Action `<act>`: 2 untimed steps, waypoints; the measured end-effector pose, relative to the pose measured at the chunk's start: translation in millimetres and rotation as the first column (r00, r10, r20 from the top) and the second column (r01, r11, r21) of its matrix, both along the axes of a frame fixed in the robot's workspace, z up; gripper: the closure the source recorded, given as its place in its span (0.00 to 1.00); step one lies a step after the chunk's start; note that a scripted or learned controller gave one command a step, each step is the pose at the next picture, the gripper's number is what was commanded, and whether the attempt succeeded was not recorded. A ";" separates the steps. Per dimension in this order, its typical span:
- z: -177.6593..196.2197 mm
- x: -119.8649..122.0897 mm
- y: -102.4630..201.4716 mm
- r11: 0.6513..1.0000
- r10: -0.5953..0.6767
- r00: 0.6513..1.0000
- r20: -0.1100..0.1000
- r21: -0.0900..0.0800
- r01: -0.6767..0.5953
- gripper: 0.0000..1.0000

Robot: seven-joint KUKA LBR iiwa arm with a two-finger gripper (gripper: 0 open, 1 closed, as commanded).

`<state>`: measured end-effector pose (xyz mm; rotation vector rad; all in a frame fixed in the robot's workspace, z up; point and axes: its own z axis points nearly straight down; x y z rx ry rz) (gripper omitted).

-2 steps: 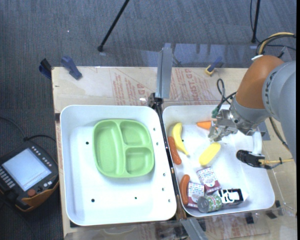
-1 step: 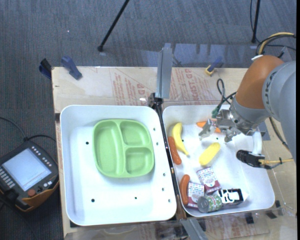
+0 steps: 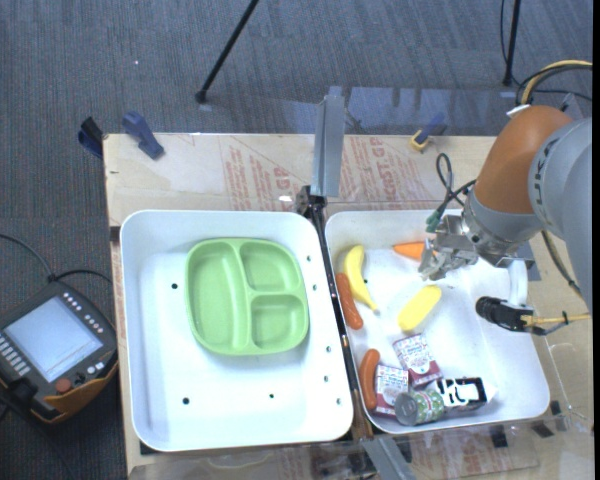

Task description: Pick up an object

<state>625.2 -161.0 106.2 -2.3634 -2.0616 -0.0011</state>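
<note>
Nearest the camera, a can (image 3: pixel 417 407) and small packets (image 3: pixel 412 353) crowd the front of the right bin (image 3: pixel 525 368), with 2 sausages (image 3: pixel 349 300), a banana (image 3: pixel 356 274) and a yellow piece (image 3: pixel 420 308) farther back. Above that bin's far side hangs my pincer (image 3: pixel 440 265), just beside an orange carrot (image 3: pixel 411 251); whether it is wide or narrow I cannot tell. Left bin (image 3: pixel 150 368) on the counter (image 3: pixel 260 168) carries a green divided plate (image 3: pixel 247 296).

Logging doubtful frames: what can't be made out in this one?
- Gripper fingers: too small and dark against the wrist to tell their state.
- Carrot: far end hidden behind the gripper.
- Packets and can: labels too small to read.
- Arm: cut off by the right edge.
</note>
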 end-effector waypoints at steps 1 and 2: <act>-0.1 -0.1 0.0 1.000 0.000 1.000 0.000 0.000 0.000 0.00; 9.4 0.2 -0.1 1.000 -0.001 1.000 0.000 0.002 0.001 1.00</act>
